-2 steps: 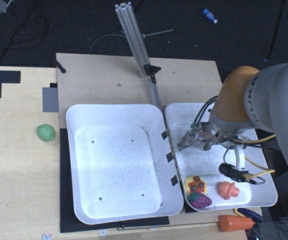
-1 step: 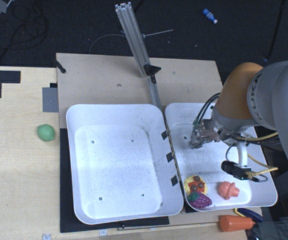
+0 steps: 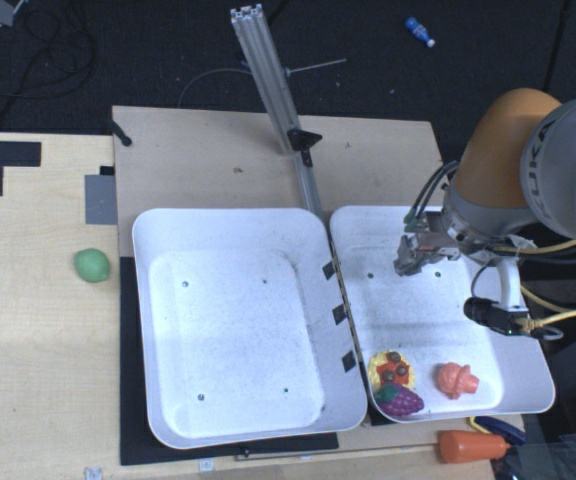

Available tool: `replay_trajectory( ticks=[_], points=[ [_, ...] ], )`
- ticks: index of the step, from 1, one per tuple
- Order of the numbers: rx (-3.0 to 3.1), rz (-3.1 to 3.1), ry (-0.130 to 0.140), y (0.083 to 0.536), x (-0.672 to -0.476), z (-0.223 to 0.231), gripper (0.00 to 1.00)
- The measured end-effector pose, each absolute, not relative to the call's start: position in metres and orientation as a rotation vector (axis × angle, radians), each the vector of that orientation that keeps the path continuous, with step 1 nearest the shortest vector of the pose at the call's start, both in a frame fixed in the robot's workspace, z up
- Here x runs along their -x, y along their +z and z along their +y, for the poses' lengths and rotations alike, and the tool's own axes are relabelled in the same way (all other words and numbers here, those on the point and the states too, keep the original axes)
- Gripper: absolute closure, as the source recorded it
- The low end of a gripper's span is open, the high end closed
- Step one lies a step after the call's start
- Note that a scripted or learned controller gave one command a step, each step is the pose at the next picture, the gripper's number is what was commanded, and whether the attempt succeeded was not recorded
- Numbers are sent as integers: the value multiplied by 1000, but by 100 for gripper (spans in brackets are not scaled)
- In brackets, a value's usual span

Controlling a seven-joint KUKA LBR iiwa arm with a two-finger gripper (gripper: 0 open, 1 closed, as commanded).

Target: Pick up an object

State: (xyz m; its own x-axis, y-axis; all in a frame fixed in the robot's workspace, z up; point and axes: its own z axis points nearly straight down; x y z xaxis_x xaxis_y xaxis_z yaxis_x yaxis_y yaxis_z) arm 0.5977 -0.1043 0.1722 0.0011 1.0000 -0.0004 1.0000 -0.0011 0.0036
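My gripper (image 3: 409,258) hangs over the upper middle of the right bin (image 3: 423,313), under the grey wrist with its orange band. Nothing shows between its fingers. At the bin's front edge lies a yellow toy with red and purple fruit shapes (image 3: 394,382), well below the gripper. A pink-red toy (image 3: 456,379) rests to its right in the same bin.
The left bin (image 3: 233,323) adjoins the right one, with black clips along the shared rim. A green ball (image 3: 92,265) lies on the bench left of the bins. An orange object (image 3: 472,446) sits outside the right bin's front edge. A metal rail (image 3: 273,78) slants behind.
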Motion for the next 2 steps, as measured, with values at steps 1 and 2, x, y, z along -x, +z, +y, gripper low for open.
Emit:
replay_trajectory(
  ticks=[1,2],
  points=[
    [-2221,2219,2,205,-598,-105,100],
    [-2219,2224,1,213,-590,-61,100]
  ],
)
